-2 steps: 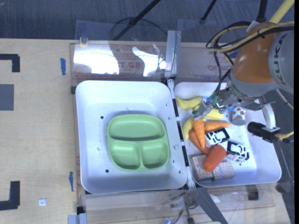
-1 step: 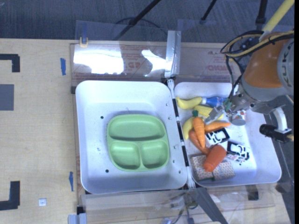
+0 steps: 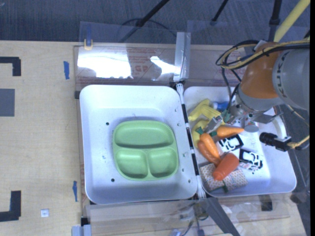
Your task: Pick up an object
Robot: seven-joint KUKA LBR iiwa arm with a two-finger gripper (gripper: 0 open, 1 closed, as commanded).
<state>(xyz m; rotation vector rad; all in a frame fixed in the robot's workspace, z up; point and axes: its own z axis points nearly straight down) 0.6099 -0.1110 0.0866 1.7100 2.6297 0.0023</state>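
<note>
The grey arm (image 3: pixel 288 77) with its orange band reaches in from the right over the right white bin (image 3: pixel 280 181). Its end effector (image 3: pixel 235 116) sits low at the bin's upper left part, among the objects; whether it is open or closed cannot be told. Just beside it lie a yellow toy (image 3: pixel 203 111) and an orange carrot (image 3: pixel 229 131). A second carrot (image 3: pixel 207 147) and a red-orange piece (image 3: pixel 226 166) lie below, on a patterned cloth (image 3: pixel 236 181). The left bin (image 3: pixel 93 132) holds a green divided tray (image 3: pixel 145 149). Both bins rest on the wooden worktop (image 3: pixel 34 132).
</note>
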